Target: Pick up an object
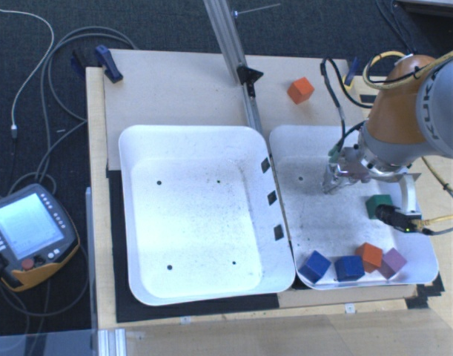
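Blue first: two blue blocks, one (313, 265) at the right bin's 7 o'clock, the other (349, 268) just beside it toward 6. Next along that near rim, an orange block (371, 254) touching or nearly touching a pale purple block (393, 262). All four bunch along the near edge of the right bin (300, 147). Further up, a green block (379, 204) sits at the bin's 3 o'clock, partly hidden by the arm's hardware. Left bin (189, 143) has speckles on its floor.

Step, as I read it: approach or search, nothing picked yet. I see nothing between the fingers. The hand (334, 182) hangs low over bare bin floor near the right bin's centre, well apart from the near cluster, closer to the green block. Whether the fingers are wide or narrow, I cannot tell; too small and dark from here.

Next move calls for a shift toward 5 o'clock for the cluster, or toward 3 for the green one. The cluster is tight against the rim, so fingers may jam on neighbours; green looks the easier grab.

Arm (404, 117) comes in from 3 o'clock, orange band up top, wrist pointed down.

Farthest: a stray orange cube (301, 90) on the counter (174, 87) beyond the bins, at 12 o'clock.
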{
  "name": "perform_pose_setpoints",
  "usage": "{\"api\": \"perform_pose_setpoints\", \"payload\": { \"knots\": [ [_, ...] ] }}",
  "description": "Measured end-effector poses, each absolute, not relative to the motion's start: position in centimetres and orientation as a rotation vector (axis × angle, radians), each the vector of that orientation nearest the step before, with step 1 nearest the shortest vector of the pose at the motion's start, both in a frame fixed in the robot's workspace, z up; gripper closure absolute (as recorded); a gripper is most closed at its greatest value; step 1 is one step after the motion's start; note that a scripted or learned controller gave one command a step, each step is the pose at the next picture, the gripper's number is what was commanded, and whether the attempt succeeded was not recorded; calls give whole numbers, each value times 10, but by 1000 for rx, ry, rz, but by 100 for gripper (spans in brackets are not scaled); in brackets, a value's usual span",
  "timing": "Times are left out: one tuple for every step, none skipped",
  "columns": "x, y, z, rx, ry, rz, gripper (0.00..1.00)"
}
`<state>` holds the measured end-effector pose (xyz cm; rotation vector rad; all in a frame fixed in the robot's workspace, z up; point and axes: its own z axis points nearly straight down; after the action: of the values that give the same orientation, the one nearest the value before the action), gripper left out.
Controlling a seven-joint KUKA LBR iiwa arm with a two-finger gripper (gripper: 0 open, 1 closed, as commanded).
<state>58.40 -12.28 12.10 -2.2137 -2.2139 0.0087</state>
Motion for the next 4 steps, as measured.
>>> {"api": "perform_pose_setpoints", "payload": {
  "knots": [
    [587, -194, 219, -2234, -2225, -4, 100],
    [587, -189, 214, -2222, -2223, -3, 0],
    [544, -216, 119, -2231, -2237, -14, 0],
    [545, -217, 129, -2236, -2241, -17, 100]
  ]
}}
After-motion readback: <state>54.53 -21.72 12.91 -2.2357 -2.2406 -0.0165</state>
